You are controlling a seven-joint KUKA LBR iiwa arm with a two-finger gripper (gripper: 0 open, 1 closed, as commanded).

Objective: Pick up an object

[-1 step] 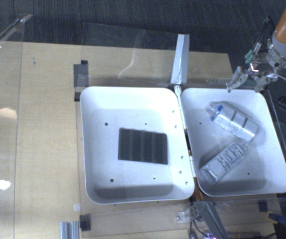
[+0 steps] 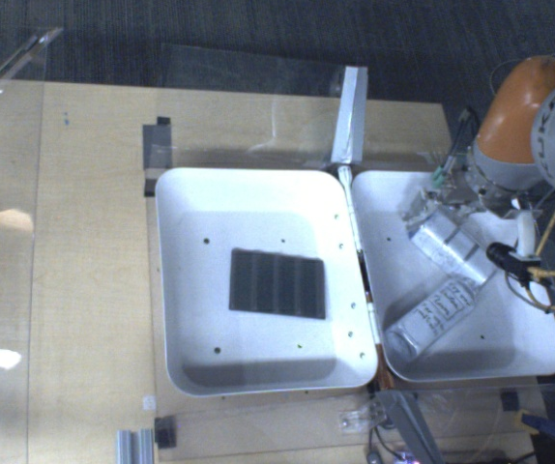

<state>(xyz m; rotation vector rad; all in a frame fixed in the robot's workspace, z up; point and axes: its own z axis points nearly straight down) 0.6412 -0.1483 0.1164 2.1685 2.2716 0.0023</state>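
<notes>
At the left of the bench, the left bin [image 2: 176, 259] held a dark ribbed rectangular pad [image 2: 277, 283] lying flat near its middle, long side running from nine to three o'clock. It lay well apart from the arm, so it looked the less likely target. In the right bin [image 2: 539, 351], a grey tube-like object with printed lettering [image 2: 434, 315] lay on the floor, its long axis running from about seven o'clock, where its capped end sat close to the bin's near left corner, up toward one o'clock. Just beyond its upper end lay a second silvery, wrapped-looking piece [image 2: 442, 243], tilted the other way, from ten to four o'clock, and the two seemed to touch or nearly so. The gripper [image 2: 452, 193] hung over the far part of that bin, so the lettered tube lay at about six to seven o'clock from it, with the silvery piece directly beneath. The grey arm, orange band [image 2: 519, 104] uppermost, came in from three o'clock and bent steeply downward. Whether the gripper gripped anything could not be told; cables and glare blurred it.
</notes>
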